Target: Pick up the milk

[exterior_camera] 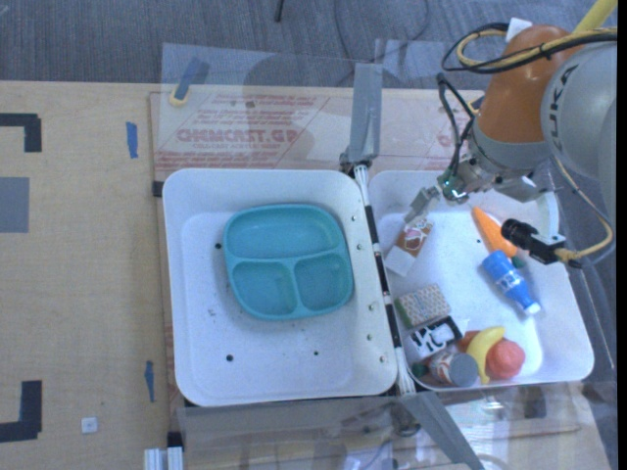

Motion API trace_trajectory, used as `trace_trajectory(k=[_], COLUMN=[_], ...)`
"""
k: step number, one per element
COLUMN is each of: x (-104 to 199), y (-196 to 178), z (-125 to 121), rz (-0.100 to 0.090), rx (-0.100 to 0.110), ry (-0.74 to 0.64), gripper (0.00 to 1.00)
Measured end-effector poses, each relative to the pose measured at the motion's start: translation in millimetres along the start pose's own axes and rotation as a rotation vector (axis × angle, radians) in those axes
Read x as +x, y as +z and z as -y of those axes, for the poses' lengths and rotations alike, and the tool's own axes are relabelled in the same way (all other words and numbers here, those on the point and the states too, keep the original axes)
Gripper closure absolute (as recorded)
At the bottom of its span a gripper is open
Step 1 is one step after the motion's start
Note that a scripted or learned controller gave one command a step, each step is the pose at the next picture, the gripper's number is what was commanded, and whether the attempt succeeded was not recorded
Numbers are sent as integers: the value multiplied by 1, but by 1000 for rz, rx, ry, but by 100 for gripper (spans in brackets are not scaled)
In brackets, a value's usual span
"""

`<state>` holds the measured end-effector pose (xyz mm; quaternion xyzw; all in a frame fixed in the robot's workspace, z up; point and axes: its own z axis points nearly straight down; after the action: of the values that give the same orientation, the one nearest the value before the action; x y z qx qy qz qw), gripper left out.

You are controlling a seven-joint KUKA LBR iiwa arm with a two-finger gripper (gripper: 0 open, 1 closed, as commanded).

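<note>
The milk carton [412,239], just below-left of the claw [438,195] whose opening I cannot tell, looks light, crushable cardboard, best gripped across its flat sides.

The pincer [437,194] is seen at the far end of the right bin [554,336], close to its back wall. Just nearer the camera than the pincer the milk [412,242] is found, set hard against the divider [377,262]. To the view's right of the pincer, room is narrowed by a carrot [486,231] and a blue bottle [510,281]; bare floor is left between these and the carton. Farther toward the camera, passage is blocked by a sponge [423,305], a banana [487,339], a red fruit [505,359] and a can [460,368], all crowded together. Beyond the divider, open floor is left around a teal plate [289,260].
</note>
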<state>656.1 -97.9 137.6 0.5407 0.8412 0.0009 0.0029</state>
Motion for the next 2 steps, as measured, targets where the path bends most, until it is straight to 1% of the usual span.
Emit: trace_trajectory(k=[1, 2], x=[2, 10], y=[20, 24], z=[13, 25], rz=[9, 25], rx=[-29, -54], ry=[28, 23], gripper=[0, 0])
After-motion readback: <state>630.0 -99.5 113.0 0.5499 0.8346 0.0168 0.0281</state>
